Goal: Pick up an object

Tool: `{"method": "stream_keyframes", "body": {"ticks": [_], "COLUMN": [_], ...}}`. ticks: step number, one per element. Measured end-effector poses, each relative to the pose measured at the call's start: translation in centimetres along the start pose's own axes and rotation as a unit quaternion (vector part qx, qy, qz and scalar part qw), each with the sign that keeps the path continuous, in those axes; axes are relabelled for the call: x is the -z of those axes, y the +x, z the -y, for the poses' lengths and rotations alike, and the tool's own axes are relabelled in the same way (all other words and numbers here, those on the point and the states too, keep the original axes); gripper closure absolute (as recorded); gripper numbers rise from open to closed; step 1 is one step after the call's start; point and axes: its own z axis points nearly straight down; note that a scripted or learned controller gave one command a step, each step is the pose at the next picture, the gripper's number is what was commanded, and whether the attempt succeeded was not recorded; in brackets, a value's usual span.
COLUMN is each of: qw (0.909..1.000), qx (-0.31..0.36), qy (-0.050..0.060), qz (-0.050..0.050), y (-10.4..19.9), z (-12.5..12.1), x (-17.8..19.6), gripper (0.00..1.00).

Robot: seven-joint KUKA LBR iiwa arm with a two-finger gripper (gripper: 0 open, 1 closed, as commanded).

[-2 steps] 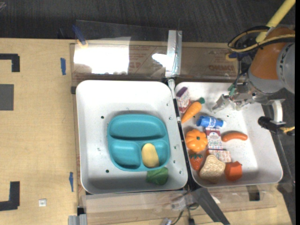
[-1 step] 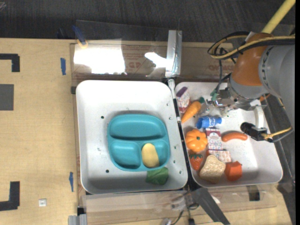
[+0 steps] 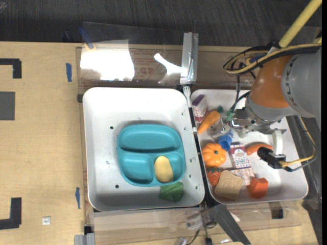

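The pincer [image 3: 228, 128] dips into the right bin [image 3: 296, 180] among toys; I cannot tell what it holds. A carrot [image 3: 209, 121] and pumpkin [image 3: 214, 154] sit close. The left bin [image 3: 97, 137] holds a blue tray [image 3: 143, 139] with a yellow egg-like toy [image 3: 163, 168].

Even, bright overhead light fills the scene. Strong white glare washes out the clear plastic sheet [image 3: 130, 63] behind the left bin [image 3: 97, 137]. Shadows are soft and short. The picture is slightly soft overall, with fine detail in the right bin [image 3: 296, 185] smeared.
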Motion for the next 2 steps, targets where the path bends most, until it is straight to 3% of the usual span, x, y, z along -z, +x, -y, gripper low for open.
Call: {"method": "stream_keyframes", "body": {"ticks": [1,2], "qw": [1.0000,1.0000], "qx": [-0.001,-0.005], "qy": [-0.003,-0.001], "qz": [0.000,0.000], "y": [-0.1,3.7], "z": [-0.2,-6.8], "x": [1.2,10.1], "gripper": [1.00,1.00]}}
